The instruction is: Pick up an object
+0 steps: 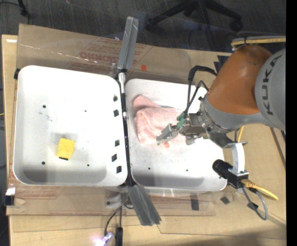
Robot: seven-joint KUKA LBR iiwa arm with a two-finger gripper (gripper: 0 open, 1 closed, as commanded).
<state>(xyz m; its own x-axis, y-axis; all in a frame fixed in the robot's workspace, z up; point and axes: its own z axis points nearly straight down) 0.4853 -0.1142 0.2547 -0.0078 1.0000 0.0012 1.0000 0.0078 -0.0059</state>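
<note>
- Nearest the lens, the grey arm (240, 86) with its orange band is seen reaching in from the right over the right bin (199, 181)
- Two shallow white bins are set side by side on the bench (61, 209); the left bin (35, 91) is the other one
- Pink cloth (151, 119) is crumpled in the right bin's upper left part
- At the cloth's right edge the gripper (166, 135) is lowered; whether it is spread or closed cannot be told
- Yellow sponge (65, 148) is lying in the left bin, lower middle
</note>
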